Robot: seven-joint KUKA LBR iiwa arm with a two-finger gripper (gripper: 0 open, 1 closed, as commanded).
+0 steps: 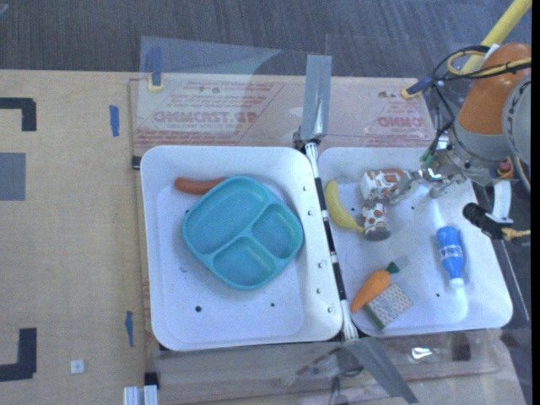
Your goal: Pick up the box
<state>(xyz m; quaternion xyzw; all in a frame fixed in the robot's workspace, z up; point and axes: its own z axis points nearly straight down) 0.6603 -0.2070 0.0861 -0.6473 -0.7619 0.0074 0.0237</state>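
We see the two white bins first: the left bin (169, 310) and the right bin (489, 306), pressed side by side along a shared middle edge. The arm (494, 99) comes in at the upper right corner, grey with its orange band, and hangs over the right bin's top edge.

Next biggest is the blue divided plate (243, 232), sitting about mid-left bin and tilted a bit, with an orange sausage-looking thing (196, 186) poking out from behind its upper left rim. Plenty of bare floor below the plate.

The right bin is the busy one. A banana (339, 207) lies along the left wall, and a small can (375, 220) stands just beside it. A blue bottle (450, 255) lies near the right wall, well apart from the rest. A toy carrot (373, 287) sits low in the bin, its tip touching a small patterned sponge-like block (388, 305).

The box (381, 183) — white with some red print — sits near the top of the right bin, right above the can and close to the banana. The gripper (415, 182) is just to its right, about touching its side; we honestly can't make out how the fingers are set. Open room in that bin is mostly the middle strip between the can and the bottle.
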